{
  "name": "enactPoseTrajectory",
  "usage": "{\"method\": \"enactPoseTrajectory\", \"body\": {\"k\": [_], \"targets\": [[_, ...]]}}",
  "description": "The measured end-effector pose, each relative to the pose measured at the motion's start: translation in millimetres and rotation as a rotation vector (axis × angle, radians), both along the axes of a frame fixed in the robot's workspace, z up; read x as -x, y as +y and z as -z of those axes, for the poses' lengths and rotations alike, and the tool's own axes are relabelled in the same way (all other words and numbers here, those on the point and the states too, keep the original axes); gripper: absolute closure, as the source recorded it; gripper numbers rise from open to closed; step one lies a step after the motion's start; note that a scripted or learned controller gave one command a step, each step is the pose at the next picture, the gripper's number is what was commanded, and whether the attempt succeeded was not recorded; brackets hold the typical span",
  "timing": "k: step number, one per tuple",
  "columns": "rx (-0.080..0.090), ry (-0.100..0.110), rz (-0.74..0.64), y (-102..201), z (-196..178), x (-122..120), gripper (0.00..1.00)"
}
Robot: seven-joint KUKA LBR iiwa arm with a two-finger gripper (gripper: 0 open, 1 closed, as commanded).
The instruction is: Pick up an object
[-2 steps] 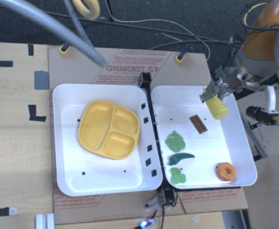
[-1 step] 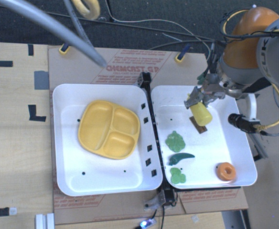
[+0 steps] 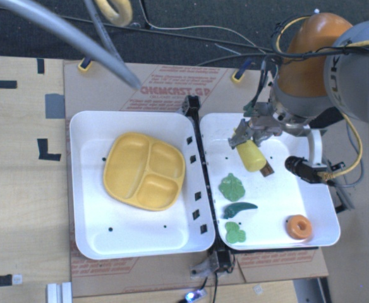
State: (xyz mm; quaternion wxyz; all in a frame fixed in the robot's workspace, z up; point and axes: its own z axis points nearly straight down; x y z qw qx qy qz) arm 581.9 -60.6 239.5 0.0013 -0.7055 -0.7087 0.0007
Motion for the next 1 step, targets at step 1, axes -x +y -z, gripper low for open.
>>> {"method": "enactPoseTrajectory", "body": {"k": [1], "targets": [[0.0,0.002,0.0,48.4,13.2,21.5,1.0]]}}
